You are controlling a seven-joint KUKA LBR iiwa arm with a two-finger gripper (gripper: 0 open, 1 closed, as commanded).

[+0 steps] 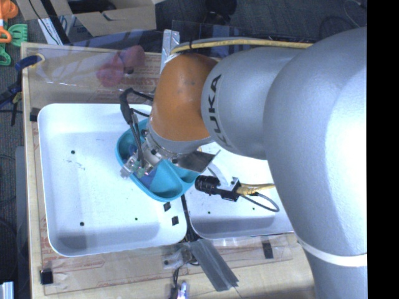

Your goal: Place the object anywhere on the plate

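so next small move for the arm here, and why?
Probably a short straight lift to expose the shallow blue plate. The grey arm's wrist and gripper sit low over the plate at the right side of the left white bin, hiding whether any object lies there.

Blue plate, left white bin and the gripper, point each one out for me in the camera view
blue plate point(163, 180): camera view, on its bare lower part near the rim.
left white bin point(81, 173): camera view, on its bare floor.
gripper point(138, 167): camera view, on the metal end over the plate.
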